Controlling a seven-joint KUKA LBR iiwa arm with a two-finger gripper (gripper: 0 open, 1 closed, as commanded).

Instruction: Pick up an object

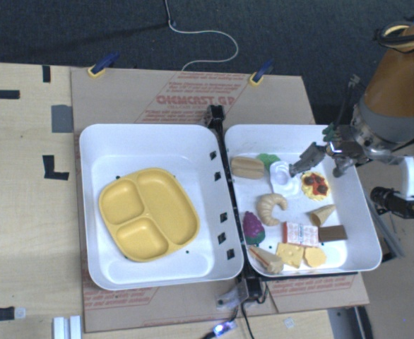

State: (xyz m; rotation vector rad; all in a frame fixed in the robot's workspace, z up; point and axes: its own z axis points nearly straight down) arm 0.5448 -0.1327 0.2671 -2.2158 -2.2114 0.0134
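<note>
Pizza slice (315, 185) lies in right bin (362, 221), just right of white cup (282, 175). End effector (325, 159) hovers above slice, fingers spread wide, nothing between. Risk: crowded toys; descending finger may strike cup or croissant (272, 206), pushing slice aside, missed grasp.

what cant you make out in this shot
- Gripper in the camera view: fingers small and dark, open or shut unclear.
- Toy food at the right bin's near edge: overlapping pieces, too small to name.
- Arm: cut off by the right edge.
</note>
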